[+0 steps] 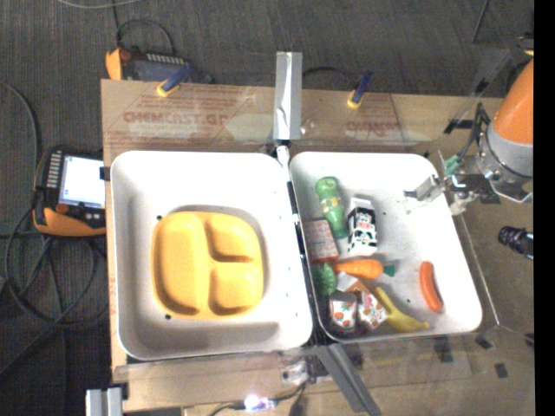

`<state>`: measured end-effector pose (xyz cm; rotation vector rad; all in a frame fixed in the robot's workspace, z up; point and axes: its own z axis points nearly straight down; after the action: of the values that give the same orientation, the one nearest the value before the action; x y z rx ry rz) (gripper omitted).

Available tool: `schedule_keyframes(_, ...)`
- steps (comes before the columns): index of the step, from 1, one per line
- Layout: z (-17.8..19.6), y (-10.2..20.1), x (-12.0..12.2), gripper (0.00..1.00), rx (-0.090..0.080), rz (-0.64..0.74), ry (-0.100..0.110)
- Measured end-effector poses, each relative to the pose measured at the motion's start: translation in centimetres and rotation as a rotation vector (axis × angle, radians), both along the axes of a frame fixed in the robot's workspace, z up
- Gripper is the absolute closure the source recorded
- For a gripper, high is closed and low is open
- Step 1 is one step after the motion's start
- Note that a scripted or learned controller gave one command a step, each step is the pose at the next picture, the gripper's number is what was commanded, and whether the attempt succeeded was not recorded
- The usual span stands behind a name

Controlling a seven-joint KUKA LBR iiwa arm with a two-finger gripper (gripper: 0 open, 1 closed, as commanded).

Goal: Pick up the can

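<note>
where it lies in the right bin (451,258), the can (320,240) (on its side) runs top-to-bottom; claw (442,185) state unclear.

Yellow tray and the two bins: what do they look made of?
The yellow tray looks like moulded plastic, smooth with a slight sheen; its rounded compartments and even colour suggest that. The left bin and right bin appear to be white plastic too, semi-matte, with rounded corners and soft highlights along the rims. It could be coated metal; the view leaves that open.

tray (208,263) in left bin (126,232); can (323,239), bottle (328,199), carrot (360,268) in right bin (460,267); pincer (438,187) at its right rim
</note>
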<state>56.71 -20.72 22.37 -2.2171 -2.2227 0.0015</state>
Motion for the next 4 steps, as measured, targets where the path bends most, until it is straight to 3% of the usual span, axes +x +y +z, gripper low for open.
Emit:
schedule_keyframes(1, -12.9, 1.5, 2.6, 0.0, -0.005, -0.126, 0.0)
schedule_keyframes(2, -13.4, 0.9, 8.7, 0.0, 0.001, -0.356, -0.007)
schedule_keyframes(3, -11.5, -0.2, 10.2, 0.0, 0.0, -0.231, 0.002)
schedule_keyframes(4, -13.4, 1.5, 6.5, 0.0, -0.003, -0.449, -0.011)
